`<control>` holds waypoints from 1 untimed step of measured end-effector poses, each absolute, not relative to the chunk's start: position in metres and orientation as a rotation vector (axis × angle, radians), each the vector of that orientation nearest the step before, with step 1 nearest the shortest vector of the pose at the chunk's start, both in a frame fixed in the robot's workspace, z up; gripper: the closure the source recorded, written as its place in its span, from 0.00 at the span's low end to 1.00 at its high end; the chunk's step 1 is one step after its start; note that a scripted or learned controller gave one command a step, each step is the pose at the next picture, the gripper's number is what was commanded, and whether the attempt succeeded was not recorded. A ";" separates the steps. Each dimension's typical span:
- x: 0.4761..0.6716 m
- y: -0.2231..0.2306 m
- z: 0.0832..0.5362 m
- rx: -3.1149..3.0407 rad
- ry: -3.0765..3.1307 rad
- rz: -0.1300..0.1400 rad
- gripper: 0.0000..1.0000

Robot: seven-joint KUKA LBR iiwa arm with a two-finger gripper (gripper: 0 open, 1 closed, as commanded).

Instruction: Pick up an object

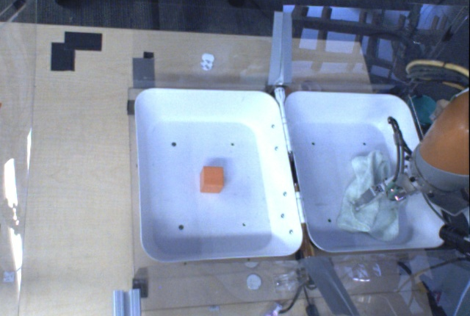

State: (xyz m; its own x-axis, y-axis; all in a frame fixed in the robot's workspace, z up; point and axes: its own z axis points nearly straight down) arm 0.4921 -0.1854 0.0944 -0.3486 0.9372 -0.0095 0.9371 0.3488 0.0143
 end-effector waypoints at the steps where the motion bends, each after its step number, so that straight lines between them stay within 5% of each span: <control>1: 0.495 -0.185 0.107 1.778 2.564 0.015 1.00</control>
